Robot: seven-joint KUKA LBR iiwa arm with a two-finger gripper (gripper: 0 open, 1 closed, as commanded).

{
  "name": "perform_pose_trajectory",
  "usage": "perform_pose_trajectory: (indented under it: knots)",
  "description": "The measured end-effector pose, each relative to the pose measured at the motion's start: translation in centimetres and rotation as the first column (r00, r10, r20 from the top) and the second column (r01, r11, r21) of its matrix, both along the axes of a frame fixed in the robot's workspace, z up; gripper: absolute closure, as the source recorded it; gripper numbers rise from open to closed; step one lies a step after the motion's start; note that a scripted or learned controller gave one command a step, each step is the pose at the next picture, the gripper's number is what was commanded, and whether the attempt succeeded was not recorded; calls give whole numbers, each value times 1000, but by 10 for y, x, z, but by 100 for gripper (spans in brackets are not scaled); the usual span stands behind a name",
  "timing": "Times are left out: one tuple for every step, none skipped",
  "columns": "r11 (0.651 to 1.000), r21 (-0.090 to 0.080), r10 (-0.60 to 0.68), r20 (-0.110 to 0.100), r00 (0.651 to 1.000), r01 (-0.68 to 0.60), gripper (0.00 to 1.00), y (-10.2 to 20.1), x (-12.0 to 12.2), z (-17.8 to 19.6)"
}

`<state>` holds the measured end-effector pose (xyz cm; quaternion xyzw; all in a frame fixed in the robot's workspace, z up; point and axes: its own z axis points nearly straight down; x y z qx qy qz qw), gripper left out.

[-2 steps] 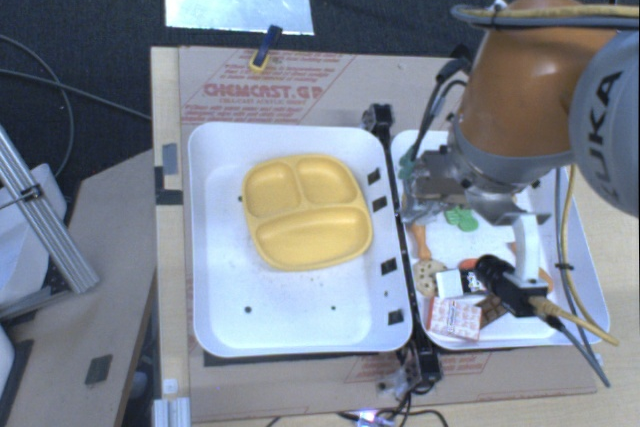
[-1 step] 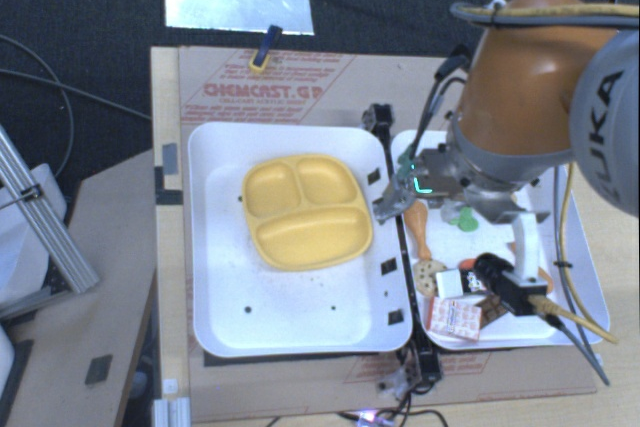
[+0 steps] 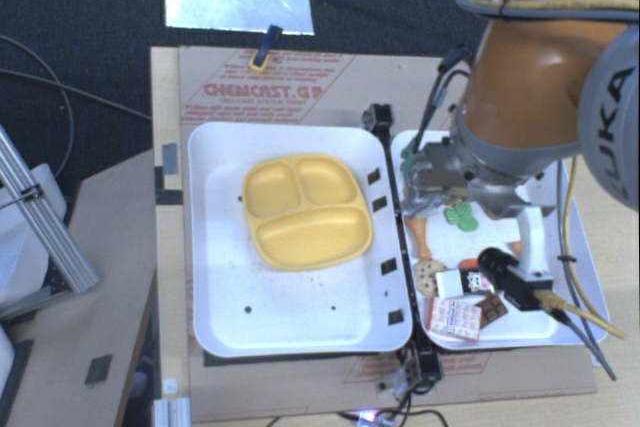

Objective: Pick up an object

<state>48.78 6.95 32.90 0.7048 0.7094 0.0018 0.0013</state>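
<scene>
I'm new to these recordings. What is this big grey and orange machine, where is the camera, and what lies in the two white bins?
One camera is fixed above the bench, looking down at a slant. The big grey and orange shape is a robot arm reaching in from the right. Its gripper, the grasping part, hangs over the right bin. The left bin holds a yellow divided plate. The right bin holds small items: a green piece, an orange piece, a speckled cookie and a red-and-white box. Whether the gripper holds anything cannot be told.
</scene>
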Motion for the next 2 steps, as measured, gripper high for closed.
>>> perform_pose_trajectory:
  knots:
    - [1000, -1, -10, 6, 1000, 10, 100, -54, 0, 73]
    - [1000, -1, 0, -6, 1000, 0, 100, -28, 34, 13]
